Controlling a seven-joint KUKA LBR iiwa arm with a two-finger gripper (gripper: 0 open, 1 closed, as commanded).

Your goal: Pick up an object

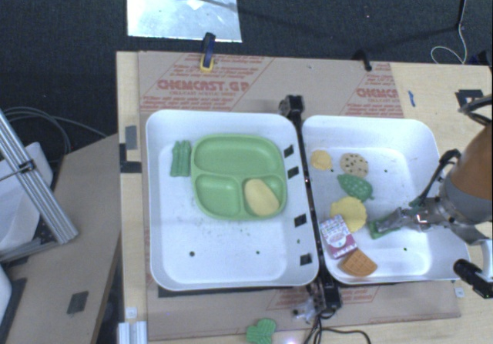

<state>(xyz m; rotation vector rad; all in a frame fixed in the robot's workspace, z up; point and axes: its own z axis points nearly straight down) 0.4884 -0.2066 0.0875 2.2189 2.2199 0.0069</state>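
My gripper [390, 222] reaches in from the right and sits low over the floor of the right bin [408, 142]. A small dark green piece [377, 231] lies right at its tip. Just left of it are a yellow lumpy toy [350, 212], a green leafy toy [355, 186], a red-and-white packet [337, 235] and an orange waffle [357, 263]. A cookie [354, 163] and a small yellow piece [320, 159] lie at the bin's far left.
The left bin [166, 204] holds a green divided tray [231, 175] with a yellow lemon-like toy [262, 196] in one compartment, and a green bean bundle [180, 158] beside it. A green toy [262, 330] lies on the bench in front of the bins.
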